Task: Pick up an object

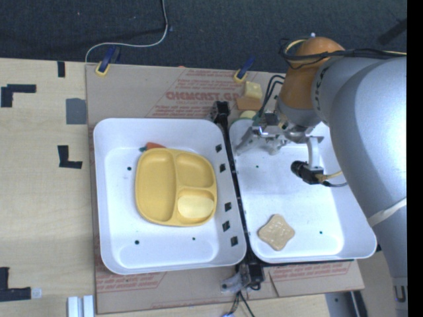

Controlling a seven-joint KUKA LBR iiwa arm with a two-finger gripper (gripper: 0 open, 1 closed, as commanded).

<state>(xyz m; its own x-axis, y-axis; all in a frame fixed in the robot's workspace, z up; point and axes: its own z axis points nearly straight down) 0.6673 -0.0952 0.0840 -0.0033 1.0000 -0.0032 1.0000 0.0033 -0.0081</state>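
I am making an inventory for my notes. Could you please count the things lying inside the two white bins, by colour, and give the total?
Yellow: 1, the divided plate in the left bin
Tan: 1, the flat biscuit-like piece in the right bin
Red-orange: 1, a small item half hidden behind the plate's far edge
Total: 3

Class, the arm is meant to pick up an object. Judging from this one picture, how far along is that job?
Nothing looks picked up yet. The tan biscuit-like piece lies in the right bin, and the yellow divided tray sits in the left bin. The hand is low at the right bin's far end, apart from the piece. Reaching, grasping and lifting are left.
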